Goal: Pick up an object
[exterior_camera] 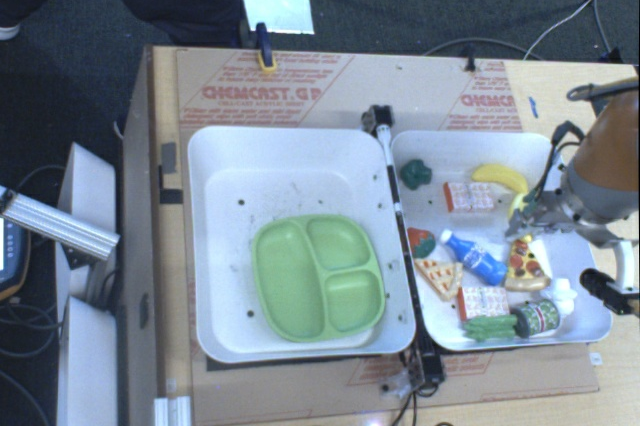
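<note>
Camera view: arm over the right bin (570, 329), reaching in from the right.
The gripper (520, 226) hangs just above the pizza slice (526, 263), beside the banana (500, 178) and blue bottle (476, 258); whether it is released or clenched cannot be told. A green divided plate (318, 276) lies in the left bin (230, 174).
</note>
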### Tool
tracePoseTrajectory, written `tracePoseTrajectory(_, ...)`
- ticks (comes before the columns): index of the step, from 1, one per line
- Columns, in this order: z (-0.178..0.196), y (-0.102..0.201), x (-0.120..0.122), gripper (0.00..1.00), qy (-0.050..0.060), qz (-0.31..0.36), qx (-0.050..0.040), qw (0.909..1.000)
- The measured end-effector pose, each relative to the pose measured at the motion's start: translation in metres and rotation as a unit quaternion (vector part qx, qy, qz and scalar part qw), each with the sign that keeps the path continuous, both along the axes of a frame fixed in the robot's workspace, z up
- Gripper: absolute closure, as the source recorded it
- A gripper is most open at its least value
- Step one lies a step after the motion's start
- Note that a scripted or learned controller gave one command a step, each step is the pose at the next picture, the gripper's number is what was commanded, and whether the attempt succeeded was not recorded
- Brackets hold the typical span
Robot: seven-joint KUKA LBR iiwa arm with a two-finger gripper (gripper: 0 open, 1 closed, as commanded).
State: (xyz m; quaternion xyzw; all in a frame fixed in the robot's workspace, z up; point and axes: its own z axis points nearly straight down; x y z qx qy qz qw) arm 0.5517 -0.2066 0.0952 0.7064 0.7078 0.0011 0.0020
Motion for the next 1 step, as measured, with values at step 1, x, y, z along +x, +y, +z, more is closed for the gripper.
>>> tracePoseTrajectory(1,0.09,0.1511,0.036,1.0,0.0,0.002,0.0016,1.0)
